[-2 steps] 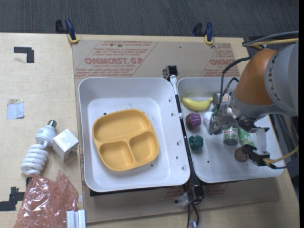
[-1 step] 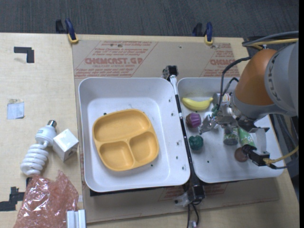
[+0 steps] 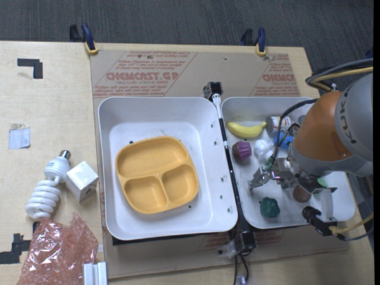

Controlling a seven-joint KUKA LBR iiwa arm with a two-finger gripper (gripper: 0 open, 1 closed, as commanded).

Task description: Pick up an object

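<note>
Arm over the right bin (image 3: pixel 347 209), wrist low. Gripper (image 3: pixel 261 179) sits near the bin's middle, towards the divider between the two bins. The fingers (image 3: pixel 256 181) look like thin metal prongs pointing at the divider; I cannot tell whether they are spread or closed, and nothing is visible between them.

Candidates in the right bin: banana (image 3: pixel 246 129) near the far edge; purple ball (image 3: pixel 241 151) just beside the divider, between banana and gripper; dark green object (image 3: pixel 269 207) near the bin's front edge, just below the gripper. A cluster of small white and blue items (image 3: pixel 274 141) sits beside the wrist, partly hidden, identity unclear. The left bin (image 3: pixel 107 159) holds a yellow divided tray (image 3: pixel 157 175).

Risks, as judged:
- The gripper sits between the purple ball and the green object and is centred on neither. A close here likely grabs air.
- The purple ball is round, so a glancing contact would roll it against the bin wall, out of reach.
- The green object is near the front rim; descending on it may clip the wall.
- The wrist overhangs the clutter, so any sideways move could sweep items together and jam a clean grasp.
- The banana's curve gives poor purchase unless taken across its middle.
</note>
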